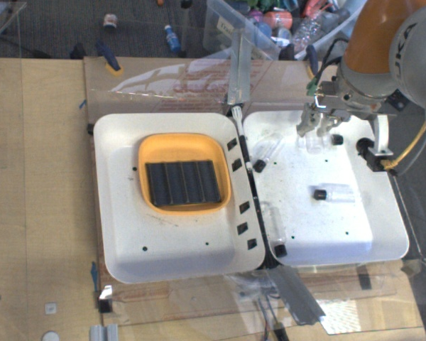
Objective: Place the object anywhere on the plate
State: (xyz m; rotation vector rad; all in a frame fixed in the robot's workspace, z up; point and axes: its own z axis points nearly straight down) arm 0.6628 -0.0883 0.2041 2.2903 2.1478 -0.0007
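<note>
Hand (318, 128) above right bin (383, 240)

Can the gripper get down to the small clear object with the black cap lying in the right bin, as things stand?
Probably yes. The gripper hangs over the right bin near its far edge, and the clear object lies in the open on the bin floor with nothing over or against it.

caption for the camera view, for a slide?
Gripper over right bin; dark block on orange plate in left bin.

"KU" on the arm (420, 45)
</note>
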